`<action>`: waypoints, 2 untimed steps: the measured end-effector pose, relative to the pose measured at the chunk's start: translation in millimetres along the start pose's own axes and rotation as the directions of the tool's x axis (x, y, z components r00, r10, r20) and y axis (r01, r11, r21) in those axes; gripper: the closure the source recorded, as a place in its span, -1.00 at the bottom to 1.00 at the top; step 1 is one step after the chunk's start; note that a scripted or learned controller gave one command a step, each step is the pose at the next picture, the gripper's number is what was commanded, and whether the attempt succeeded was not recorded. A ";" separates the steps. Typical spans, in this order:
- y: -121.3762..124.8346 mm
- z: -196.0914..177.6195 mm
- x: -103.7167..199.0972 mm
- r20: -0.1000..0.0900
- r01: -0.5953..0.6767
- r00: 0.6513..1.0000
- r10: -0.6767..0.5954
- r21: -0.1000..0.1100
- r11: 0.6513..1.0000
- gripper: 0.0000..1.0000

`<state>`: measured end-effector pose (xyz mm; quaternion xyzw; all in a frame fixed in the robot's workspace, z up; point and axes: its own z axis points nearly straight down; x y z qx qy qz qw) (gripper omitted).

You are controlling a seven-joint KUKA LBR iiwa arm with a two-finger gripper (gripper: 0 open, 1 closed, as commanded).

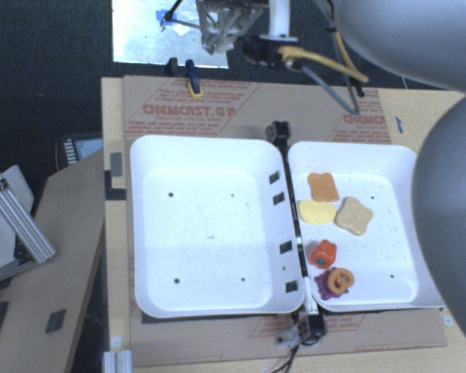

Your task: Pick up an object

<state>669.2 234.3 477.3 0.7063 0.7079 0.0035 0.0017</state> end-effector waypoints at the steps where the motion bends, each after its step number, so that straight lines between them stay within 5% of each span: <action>1: -33.4 -63.3 -79.6 0.002 -0.007 1.000 0.007 -0.001 1.000 1.00; 2: -16.5 15.9 -9.0 0.002 0.006 1.000 -0.006 0.011 1.000 1.00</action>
